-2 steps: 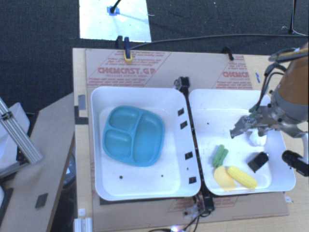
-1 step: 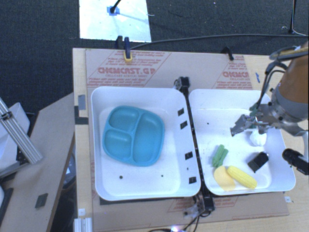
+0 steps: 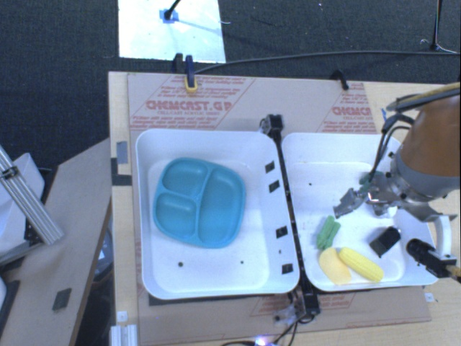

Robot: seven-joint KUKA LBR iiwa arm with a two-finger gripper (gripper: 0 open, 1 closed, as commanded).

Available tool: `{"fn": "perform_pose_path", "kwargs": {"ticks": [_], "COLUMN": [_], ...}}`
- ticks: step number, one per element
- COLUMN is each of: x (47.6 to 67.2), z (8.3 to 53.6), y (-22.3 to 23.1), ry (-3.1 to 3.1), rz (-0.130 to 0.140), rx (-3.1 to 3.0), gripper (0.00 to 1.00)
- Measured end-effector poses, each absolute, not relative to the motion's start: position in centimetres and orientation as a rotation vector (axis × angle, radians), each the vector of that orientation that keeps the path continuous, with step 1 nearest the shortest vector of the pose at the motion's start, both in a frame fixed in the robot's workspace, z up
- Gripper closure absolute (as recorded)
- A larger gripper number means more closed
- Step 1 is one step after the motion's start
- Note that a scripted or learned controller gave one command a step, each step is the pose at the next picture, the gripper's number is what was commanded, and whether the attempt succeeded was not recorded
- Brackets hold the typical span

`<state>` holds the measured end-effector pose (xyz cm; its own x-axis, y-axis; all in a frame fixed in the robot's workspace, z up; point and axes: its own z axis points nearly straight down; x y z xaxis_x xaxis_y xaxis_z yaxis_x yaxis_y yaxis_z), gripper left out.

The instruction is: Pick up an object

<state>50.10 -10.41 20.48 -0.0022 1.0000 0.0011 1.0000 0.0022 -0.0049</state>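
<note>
We cannot tell how the jaws of the gripper point(image 3: 358, 198) stand; the arm point(image 3: 432, 150) hides part of the right bin point(image 3: 317, 157), near the green piece point(image 3: 328, 231).

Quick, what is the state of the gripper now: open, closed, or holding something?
Gripper: over the right bin, just above the green object; nothing is seen between its fingers, and open or closed cannot be told.
</note>
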Motion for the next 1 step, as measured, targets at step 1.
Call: {"fn": "perform_pose_path", "kwargs": {"ticks": [1], "x": [49.76], "z": [14.05], "y": [-10.68], "ry": [-2.218], "rz": [0.006], "rx": [-2.215], "gripper": [0.0]}}
